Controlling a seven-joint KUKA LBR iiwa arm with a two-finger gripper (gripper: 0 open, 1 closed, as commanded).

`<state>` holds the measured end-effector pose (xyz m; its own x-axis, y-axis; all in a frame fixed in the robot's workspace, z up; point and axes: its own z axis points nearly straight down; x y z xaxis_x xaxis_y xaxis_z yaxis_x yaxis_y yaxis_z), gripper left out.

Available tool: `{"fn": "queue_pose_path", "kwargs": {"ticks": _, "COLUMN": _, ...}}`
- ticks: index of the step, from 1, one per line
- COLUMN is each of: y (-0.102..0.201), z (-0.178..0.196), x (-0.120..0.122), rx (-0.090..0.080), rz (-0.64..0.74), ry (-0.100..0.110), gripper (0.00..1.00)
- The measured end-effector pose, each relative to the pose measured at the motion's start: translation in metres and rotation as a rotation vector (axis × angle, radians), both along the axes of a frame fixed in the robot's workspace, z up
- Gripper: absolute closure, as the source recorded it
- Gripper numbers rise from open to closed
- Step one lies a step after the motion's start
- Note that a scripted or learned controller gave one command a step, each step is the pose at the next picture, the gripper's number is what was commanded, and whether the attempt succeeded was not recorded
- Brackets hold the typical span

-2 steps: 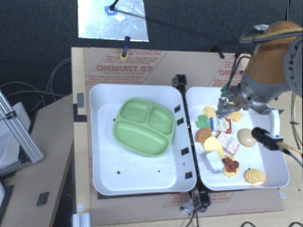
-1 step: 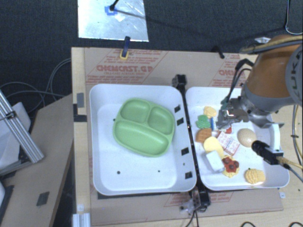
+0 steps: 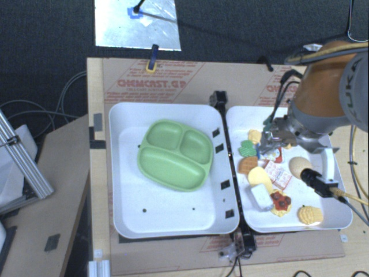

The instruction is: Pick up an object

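Note:
The right bin point(image 3: 340, 212) holds several toy food pieces. At its left side lie a small yellow piece point(image 3: 254, 135), a green piece point(image 3: 248, 149), a brown bread-like piece point(image 3: 248, 165) and a yellow wedge point(image 3: 259, 176). Closer to the front are a white block point(image 3: 261, 197), a red-and-white packet point(image 3: 279, 175), a red-and-yellow piece point(image 3: 281, 203), a beige egg shape point(image 3: 298, 167) and a yellow corn-like piece point(image 3: 310, 214). My gripper point(image 3: 270, 145) hangs low over the bin's left part, just right of the green piece, and its tips are lost among the items.
A green divided plate point(image 3: 175, 154) lies in the left bin point(image 3: 124, 212). A black divider with clips point(image 3: 225, 154) runs between the bins. The arm's grey and orange body point(image 3: 328, 97) covers the right bin's far right corner. A silver sheet point(image 3: 136, 16) lies beyond the bench.

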<state>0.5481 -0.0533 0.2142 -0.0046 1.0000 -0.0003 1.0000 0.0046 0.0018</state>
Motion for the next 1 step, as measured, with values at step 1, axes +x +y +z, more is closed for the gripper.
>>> {"fn": "queue_pose_path", "kwargs": {"ticks": 1, "y": 0.0022, "z": 0.0207, "x": 0.0011, "rx": 0.000, "rz": 0.001, "ry": -0.002, "gripper": 1.00}}
